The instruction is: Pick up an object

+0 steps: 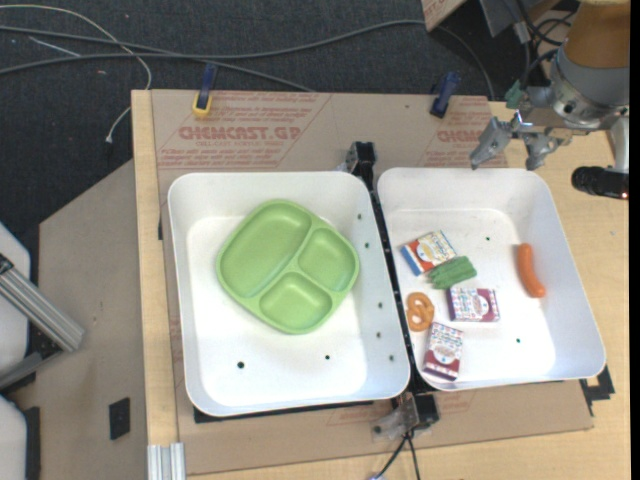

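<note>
The right bin holds several small items: an orange carrot-shaped piece near its right wall, a green block, a red, white and blue packet, a purple carton, a pretzel and a dark red packet. My gripper hangs above the back rim of the right bin, well behind all of them. Its two grey fingers stand apart and nothing is between them.
The left bin holds a green divided plate. A black clamp sits at the back where the two bins meet. Blue clips hold the cardboard sheet at its far edge. Cables lie on the dark floor beyond.
</note>
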{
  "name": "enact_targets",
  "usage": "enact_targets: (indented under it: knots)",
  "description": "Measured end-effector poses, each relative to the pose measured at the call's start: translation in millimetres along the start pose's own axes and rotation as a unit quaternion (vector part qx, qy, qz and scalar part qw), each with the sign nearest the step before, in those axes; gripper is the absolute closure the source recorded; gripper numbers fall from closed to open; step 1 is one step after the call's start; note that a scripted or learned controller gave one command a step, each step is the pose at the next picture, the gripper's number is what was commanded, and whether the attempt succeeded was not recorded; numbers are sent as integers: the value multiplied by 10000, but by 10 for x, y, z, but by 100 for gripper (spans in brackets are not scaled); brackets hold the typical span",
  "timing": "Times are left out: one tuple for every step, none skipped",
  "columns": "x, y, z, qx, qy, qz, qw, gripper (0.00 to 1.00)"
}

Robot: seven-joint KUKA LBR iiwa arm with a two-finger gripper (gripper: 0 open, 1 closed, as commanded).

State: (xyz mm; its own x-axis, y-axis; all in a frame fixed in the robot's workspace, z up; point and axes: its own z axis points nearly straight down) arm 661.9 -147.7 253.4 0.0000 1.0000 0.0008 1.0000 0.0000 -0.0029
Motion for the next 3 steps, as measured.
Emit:
enact_targets:
  knots:
    - [1,5,-12,-11,-2,-2,10000,0]
    - [-15,-11,583,-5,2,0,10000,0]
    - [37,-55,1179,7,2,-3,10000,0]
